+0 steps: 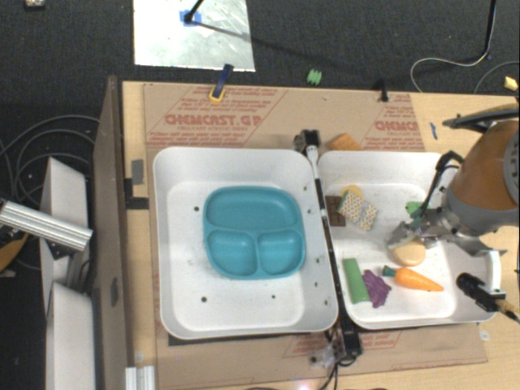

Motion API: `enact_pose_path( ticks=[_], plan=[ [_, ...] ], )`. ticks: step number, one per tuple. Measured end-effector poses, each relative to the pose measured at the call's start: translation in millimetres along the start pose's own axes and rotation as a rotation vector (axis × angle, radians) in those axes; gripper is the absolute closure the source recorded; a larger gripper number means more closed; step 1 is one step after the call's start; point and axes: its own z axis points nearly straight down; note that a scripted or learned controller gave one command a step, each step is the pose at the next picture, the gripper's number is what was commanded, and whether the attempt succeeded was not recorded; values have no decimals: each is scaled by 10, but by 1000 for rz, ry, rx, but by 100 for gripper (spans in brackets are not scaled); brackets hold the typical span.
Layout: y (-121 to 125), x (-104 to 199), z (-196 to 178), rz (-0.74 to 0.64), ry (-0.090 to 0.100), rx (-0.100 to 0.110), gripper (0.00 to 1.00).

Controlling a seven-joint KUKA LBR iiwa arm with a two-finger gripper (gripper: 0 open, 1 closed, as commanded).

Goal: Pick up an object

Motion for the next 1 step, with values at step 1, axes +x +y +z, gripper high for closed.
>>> enact_pose_path(
  ticks=[1],
  plan=[
    [72, 826, -1093, -9, 1, -7, 100]
  ],
)
